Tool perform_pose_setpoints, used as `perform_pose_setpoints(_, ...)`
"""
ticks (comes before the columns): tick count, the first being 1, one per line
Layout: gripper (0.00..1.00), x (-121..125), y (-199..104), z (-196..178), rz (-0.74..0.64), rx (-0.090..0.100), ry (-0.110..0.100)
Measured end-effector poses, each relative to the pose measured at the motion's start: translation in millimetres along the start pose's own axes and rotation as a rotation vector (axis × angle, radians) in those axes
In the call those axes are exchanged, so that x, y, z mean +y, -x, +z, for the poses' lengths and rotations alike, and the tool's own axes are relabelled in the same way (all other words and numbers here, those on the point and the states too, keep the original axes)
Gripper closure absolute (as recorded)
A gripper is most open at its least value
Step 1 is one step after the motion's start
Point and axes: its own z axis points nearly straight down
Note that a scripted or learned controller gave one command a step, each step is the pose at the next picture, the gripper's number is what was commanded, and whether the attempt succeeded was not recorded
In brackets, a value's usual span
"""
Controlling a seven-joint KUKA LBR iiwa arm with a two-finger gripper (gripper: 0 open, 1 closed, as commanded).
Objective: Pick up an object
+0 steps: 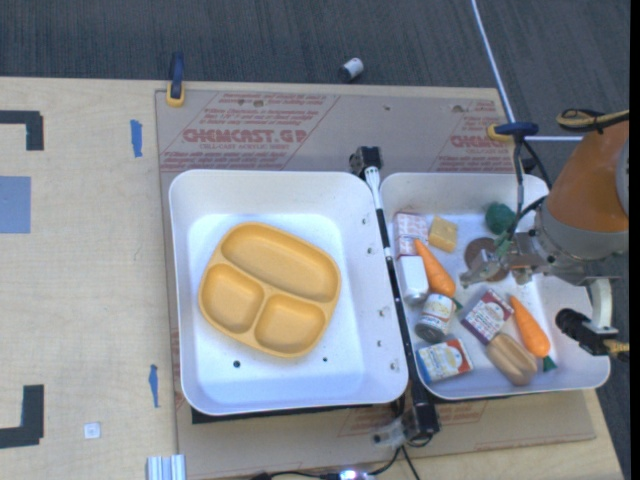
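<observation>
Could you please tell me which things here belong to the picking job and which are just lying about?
Job: gripper; two carrots; cheese cube; small can; bread roll; right bin.

Lying about: yellow divided tray; left bin; blue clamp.

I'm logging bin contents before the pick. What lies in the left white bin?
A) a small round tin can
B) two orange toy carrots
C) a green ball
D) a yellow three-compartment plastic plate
D: the yellow three-compartment plastic plate lies in the left white bin, while the carrots, can and ball sit in the right one.
</observation>
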Motion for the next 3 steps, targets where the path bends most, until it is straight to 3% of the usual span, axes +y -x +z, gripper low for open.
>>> perform_pose_setpoints(1, 0.0, -35, -66, 20, 0.003, -0.001, -0.004)
perform_pose_setpoints(2, 1.0, -33, -66, 9, 0.002, -0.002, 0.002)
perform_pose_setpoints(3, 0.0, -34, -66, 10, 0.002, -0.001, 0.001)
